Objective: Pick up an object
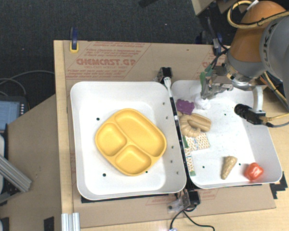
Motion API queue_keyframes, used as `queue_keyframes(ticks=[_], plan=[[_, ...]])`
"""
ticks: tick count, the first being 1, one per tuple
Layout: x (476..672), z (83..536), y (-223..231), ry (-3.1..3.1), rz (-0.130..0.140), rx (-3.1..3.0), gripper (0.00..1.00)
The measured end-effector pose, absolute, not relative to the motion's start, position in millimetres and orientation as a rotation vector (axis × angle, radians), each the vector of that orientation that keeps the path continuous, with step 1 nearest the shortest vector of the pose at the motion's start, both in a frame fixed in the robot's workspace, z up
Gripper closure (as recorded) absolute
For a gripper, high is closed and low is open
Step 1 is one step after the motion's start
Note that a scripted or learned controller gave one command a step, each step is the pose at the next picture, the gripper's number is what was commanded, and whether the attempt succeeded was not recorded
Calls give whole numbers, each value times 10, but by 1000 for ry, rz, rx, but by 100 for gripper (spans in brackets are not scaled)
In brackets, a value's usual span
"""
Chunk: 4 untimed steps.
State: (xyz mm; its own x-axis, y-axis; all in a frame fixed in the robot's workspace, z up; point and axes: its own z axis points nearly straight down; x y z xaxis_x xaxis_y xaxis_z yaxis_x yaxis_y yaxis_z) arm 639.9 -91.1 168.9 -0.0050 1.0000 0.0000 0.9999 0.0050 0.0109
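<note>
The gripper (205, 97) hangs low at twelve o'clock of the right bin (260, 172); finger state cannot be told. Nothing lifted; purple toy (185, 106) lies beside it.

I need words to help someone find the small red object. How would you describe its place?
Look at the right white bin, the one without the yellow divided plate. Go to its near right corner: the red object lies there, just right of a tan cone-shaped piece. It alone in that bin is bright red.
</note>
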Motion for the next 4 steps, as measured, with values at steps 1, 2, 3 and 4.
queue_keyframes(ticks=[1,2,3,4], plan=[[6375,1635,-939,2222,1,2219,0],[6446,851,-941,2222,9,2223,0],[6450,1013,-952,2223,4,2221,100],[5914,1905,-312,2228,9,2214,100]])
